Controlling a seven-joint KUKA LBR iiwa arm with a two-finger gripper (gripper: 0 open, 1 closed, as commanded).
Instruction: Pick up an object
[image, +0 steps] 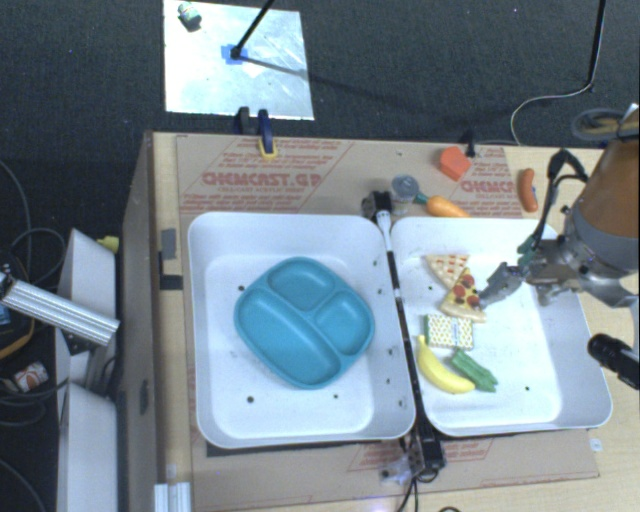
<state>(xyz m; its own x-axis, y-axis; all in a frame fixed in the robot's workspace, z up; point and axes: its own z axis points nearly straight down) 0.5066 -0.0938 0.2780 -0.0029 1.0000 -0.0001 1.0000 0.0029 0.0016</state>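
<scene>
The gripper was low in the right bin, its tip touching the pizza slice, probably to grasp it; I cannot tell its state. The toys lay crowded there, while the blue plate occupied the left bin.

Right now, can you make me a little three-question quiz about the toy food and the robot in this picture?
1. True or false: the blue plastic divided plate lies in the left white bin.
2. Which toy touches the yellow plastic banana? A) green toy vegetable B) orange toy carrot
3. Fill in: the gripper is beside the ____ slice.

Key: 1 true; 2 A; 3 pizza.
</scene>
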